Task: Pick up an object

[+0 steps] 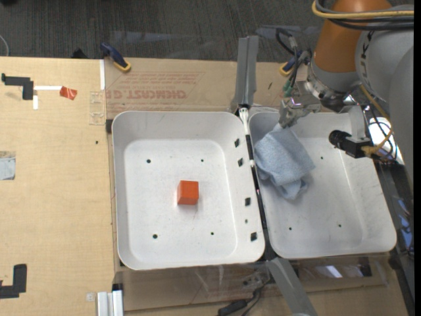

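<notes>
A blue-grey cloth (284, 164) lies crumpled at the left side of the right bin (358, 209). Its upper corner rises in a peak to my gripper (287, 121), which hangs over the bin's back left corner and is shut on that corner of the cloth. The rest of the cloth sags down onto the bin floor. An orange cube (188, 193) sits alone near the middle of the left bin (128, 176), well away from the gripper.
A grey divider post (246, 71) stands between the bins at the back. The arm's orange band (348, 18) and cables hang over the right bin's back edge. Brown cardboard (158, 87) lies behind the left bin.
</notes>
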You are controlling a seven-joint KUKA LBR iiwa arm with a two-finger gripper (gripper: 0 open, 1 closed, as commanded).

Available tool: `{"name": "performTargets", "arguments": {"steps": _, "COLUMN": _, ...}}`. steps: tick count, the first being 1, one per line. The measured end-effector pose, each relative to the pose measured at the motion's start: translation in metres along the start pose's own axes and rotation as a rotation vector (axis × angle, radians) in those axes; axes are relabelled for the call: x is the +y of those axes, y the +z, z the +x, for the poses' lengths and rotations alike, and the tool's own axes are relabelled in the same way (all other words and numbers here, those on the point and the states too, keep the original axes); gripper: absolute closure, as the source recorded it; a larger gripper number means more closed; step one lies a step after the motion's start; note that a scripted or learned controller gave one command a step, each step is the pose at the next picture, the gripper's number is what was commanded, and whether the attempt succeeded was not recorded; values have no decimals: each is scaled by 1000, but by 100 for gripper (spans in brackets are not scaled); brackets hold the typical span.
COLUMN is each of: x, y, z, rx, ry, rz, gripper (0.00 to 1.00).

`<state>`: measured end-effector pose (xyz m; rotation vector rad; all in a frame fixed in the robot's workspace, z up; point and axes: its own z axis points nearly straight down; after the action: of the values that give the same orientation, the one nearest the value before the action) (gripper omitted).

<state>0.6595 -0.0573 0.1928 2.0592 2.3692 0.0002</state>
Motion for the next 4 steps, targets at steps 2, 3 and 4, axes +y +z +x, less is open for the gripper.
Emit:
{"name": "performTargets", "arguments": {"steps": 2, "x": 10, "y": 2, "z": 77, "rx": -1, "ry": 442, "rz": 5, "gripper": 100}}
{"name": "performTargets", "arguments": {"steps": 3, "x": 3, "y": 2, "z": 27, "rx": -1, "ry": 682, "rz": 4, "gripper": 100}}
{"name": "performTargets", "arguments": {"steps": 4, "x": -46, "y": 2, "z": 0, "rx": 0, "ry": 719, "rz": 6, "gripper": 100}}
